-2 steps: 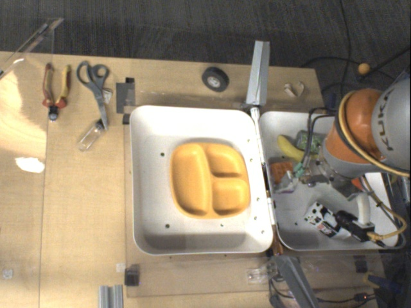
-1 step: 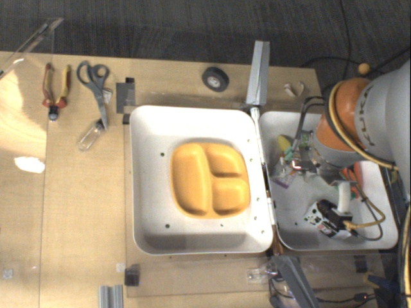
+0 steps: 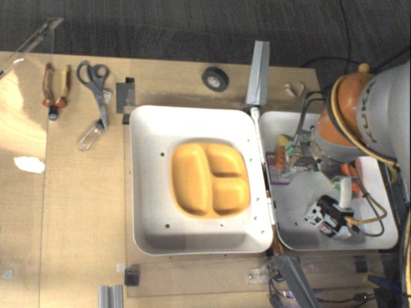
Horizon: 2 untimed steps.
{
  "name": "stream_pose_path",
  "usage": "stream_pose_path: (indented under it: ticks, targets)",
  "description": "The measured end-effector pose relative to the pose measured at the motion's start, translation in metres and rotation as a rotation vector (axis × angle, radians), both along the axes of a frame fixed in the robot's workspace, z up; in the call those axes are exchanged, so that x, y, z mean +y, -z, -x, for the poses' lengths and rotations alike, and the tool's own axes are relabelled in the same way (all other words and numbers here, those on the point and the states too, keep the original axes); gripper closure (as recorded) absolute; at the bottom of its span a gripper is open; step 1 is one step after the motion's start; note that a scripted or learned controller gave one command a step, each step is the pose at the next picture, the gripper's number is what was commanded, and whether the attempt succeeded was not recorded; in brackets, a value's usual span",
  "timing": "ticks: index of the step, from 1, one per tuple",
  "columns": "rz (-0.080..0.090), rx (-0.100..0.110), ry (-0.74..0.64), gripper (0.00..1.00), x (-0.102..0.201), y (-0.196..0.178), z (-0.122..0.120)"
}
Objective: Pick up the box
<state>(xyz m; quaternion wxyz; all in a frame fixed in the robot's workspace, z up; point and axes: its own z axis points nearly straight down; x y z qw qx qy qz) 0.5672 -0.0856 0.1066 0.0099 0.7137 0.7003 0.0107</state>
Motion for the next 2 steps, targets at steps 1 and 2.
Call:
stream_pose_path:
  ticks: [1, 2]
  targets:
    - [0.004, 0.022, -0.247, 1.00, 0.071, -0.079, 0.067]
    - [0.006, 0.024, -0.316, 1.00, 0.015, -0.078, 0.079]
